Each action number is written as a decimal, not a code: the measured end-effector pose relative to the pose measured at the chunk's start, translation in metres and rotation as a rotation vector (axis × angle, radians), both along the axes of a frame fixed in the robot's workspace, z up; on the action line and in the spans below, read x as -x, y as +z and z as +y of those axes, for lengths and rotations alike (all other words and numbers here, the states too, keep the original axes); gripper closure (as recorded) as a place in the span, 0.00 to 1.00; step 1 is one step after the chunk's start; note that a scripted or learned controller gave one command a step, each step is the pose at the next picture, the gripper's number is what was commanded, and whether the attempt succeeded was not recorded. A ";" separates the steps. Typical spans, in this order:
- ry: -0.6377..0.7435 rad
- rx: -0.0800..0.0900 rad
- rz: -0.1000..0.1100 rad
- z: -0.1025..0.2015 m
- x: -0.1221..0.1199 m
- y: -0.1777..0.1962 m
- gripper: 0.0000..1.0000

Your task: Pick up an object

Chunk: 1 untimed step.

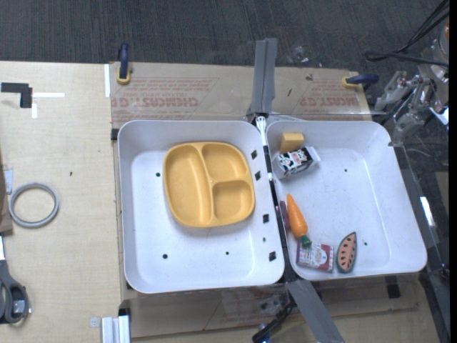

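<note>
Toys are being kept in two white bins.
A yellow divided plate (209, 184) is being held by the left bin (139, 220); a yellow block (290, 141), milk carton (296, 161), carrot (295, 218), red packet (315, 256) and watermelon slice (346, 252) are being held by the right bin (371, 191).

A roll of grey tape (32, 204) lies flat on the pale tabletop (64, 141) left of the bins, with scissors (12, 300) near the lower left edge. Two yellow-and-blue clamps (123, 64) (359, 81) grip the cardboard sheet (186, 95) behind the bins, and dark carpet (178, 13) lies beyond
</note>
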State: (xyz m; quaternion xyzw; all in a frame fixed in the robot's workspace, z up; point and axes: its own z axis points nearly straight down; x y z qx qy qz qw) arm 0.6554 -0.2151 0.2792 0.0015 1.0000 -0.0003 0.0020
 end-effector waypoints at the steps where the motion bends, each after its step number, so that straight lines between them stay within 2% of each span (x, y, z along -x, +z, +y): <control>1: -0.290 -0.001 0.001 -0.006 0.017 -0.106 0.00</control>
